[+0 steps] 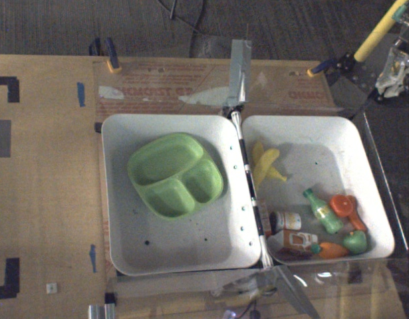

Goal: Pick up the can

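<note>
We're eyeing the can point(286, 220) lying sideways at the right bin's point(364, 151) near-left wall | we're judging it light, rigid, slick, prone to rolling | we're favouring pinching across its body | pincer point(394, 72) state: we cannot tell.

Arm's yellow-banded link point(385, 24) w/ pale hand point(396, 72), far upper-right corner, off the bins.

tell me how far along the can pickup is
Nothing looks done yet: the small red-and-white labelled can lies on its side near the front of the right white bin, beside the orange carrot toy. Nothing is in hand. Reaching, gripping and lifting the can all remain.
</note>
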### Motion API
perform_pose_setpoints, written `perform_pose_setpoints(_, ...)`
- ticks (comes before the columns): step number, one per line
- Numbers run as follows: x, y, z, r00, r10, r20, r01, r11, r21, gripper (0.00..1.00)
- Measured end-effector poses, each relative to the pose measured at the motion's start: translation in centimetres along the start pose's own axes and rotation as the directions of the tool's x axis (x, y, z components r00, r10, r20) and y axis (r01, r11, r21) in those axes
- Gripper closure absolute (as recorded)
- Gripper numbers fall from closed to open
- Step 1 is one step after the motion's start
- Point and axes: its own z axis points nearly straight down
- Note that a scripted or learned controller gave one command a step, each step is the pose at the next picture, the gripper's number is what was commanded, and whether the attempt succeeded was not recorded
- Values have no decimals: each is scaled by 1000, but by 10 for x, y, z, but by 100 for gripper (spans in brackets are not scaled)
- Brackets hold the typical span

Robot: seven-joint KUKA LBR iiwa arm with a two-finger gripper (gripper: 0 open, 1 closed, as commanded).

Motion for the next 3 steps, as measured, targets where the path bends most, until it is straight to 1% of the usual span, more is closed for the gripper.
perform_pose_setpoints(1, 23, 40, -31, 1000, 25, 0, -25, 1000, 0, 100)
perform_pose_setpoints(2, 27, 40, -42, 1000, 19, 1, -19, 1000, -3, 100)
perform_pose_setpoints(3, 25, 39, -30, 927, 375, 1, -375, 927, 3, 100)
